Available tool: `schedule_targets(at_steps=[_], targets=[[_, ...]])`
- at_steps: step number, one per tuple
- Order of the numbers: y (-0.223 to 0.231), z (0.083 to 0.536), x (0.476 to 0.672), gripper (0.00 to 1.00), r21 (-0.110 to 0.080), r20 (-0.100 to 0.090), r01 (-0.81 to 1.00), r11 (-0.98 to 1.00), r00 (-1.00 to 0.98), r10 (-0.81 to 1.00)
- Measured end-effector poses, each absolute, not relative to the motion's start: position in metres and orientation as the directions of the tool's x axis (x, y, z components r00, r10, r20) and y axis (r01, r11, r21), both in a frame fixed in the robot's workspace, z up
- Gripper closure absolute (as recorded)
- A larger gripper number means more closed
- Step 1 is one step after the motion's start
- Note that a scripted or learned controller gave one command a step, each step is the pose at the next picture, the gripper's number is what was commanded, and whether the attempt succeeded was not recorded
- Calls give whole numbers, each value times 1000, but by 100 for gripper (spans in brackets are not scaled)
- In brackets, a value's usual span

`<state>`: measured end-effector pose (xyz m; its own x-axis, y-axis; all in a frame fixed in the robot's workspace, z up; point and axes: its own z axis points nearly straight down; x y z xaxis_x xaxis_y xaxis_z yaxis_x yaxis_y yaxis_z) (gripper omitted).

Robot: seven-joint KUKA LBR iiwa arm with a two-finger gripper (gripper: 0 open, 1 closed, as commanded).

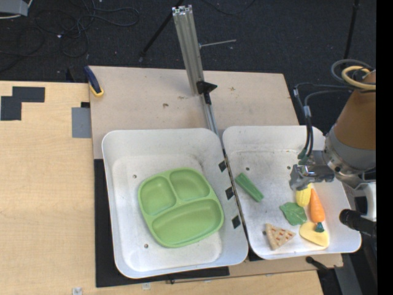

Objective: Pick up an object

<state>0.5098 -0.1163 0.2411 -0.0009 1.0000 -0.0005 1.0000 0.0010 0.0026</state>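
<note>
Two white bins (123,165) on wooden bench (245,97), dark floor (73,23).

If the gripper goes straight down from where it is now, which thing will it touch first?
Most likely the yellow toy, which lies directly under the gripper in the right bin, beside the carrot. Depth is hard to judge from this slanted view, so it could instead land on the bin floor just next to it.

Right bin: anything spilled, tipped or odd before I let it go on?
Nothing stands out. In the right bin the toys lie loose: green piece, carrot, pizza slice. The tool sits above them. The green tray lies flat in the left bin.
</note>
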Motion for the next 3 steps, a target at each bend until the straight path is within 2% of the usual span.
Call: schedule_targets(at_steps=[1,3], targets=[[-71,244,515,100,-1,1,1000,4,-4,1000],[36,240,506,100,-4,2,1000,5,-5,1000]])
